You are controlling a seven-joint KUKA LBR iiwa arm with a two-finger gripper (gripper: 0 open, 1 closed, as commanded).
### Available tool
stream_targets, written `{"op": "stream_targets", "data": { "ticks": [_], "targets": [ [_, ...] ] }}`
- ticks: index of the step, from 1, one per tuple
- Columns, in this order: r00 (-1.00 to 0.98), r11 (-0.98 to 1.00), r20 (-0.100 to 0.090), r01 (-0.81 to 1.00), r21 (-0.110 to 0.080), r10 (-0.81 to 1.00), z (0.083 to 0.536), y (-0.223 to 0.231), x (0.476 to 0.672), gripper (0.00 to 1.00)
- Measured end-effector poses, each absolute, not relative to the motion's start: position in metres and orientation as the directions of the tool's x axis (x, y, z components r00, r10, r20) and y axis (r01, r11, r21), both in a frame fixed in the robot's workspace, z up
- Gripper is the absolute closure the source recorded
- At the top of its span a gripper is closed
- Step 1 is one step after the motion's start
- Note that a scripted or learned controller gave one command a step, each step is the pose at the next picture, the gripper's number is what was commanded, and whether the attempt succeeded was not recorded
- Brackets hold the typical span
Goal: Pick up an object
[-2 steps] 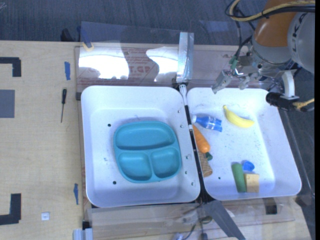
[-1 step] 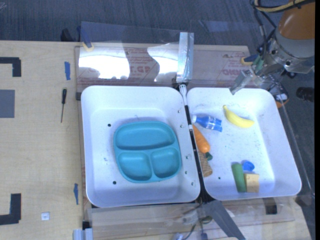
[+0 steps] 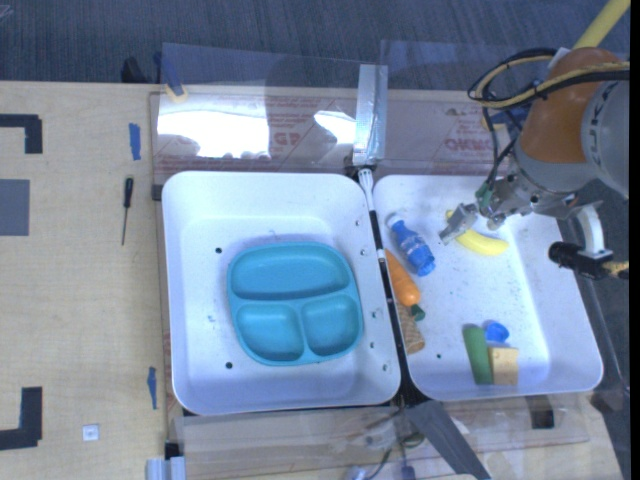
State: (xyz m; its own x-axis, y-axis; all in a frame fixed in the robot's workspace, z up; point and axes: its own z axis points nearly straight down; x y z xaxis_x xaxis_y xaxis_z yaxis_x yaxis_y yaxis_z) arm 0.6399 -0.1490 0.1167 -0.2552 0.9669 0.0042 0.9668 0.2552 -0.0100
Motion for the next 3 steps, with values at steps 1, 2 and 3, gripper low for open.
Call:
{"op": "stream_targets", "data": {
  "ticks": [1, 2, 3],
  "targets": [
    [0.063, -0.063, 0.0, 0.998, 0.001, 0.998, 0.086, -0.173, 0.644, 0.0],
    [0.059, -0.059, -0.002, 0.998, 0.007, 0.998, 0.099, -0.172, 0.646, 1.0],
    [0.097, -0.097, 0.002, 0.995, 0.011, 0.995, 0.184, -0.106, 0.651, 1.0]
  ]
}}
